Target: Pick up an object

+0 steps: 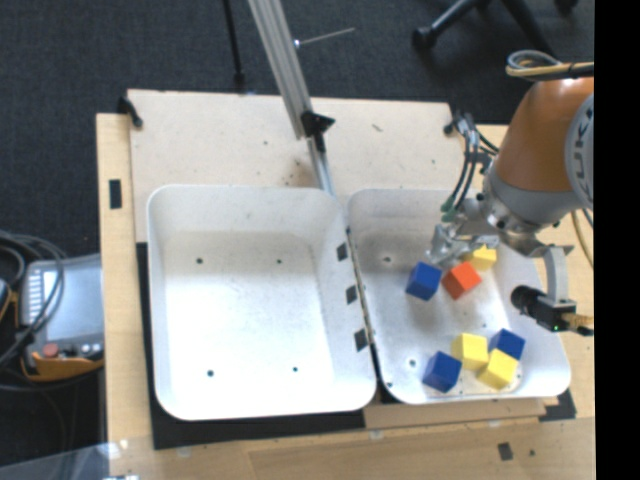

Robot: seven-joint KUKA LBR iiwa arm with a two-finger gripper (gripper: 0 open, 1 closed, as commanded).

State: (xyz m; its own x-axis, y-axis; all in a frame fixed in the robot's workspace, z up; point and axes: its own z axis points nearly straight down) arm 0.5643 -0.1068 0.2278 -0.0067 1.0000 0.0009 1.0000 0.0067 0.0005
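The right bin (395, 218) holds several small cubes. A blue cube (423, 281) and an orange cube (461, 279) lie side by side near its middle, with a small yellow cube (484, 258) just behind the orange one. Near the front edge sit a blue cube (441, 371), a yellow cube (471, 348), another yellow cube (499, 369) and a blue cube (509, 344). My gripper (449, 245) hangs low over the bin, directly behind the blue and orange pair. No cube shows between its fingers.
The left bin (175, 218) stands beside the right one, sharing a raised divider (352, 278). A slanted metal pole (285, 68) rises from the bench behind the bins. Cables and a black bracket (540, 308) hang off the arm at the right.
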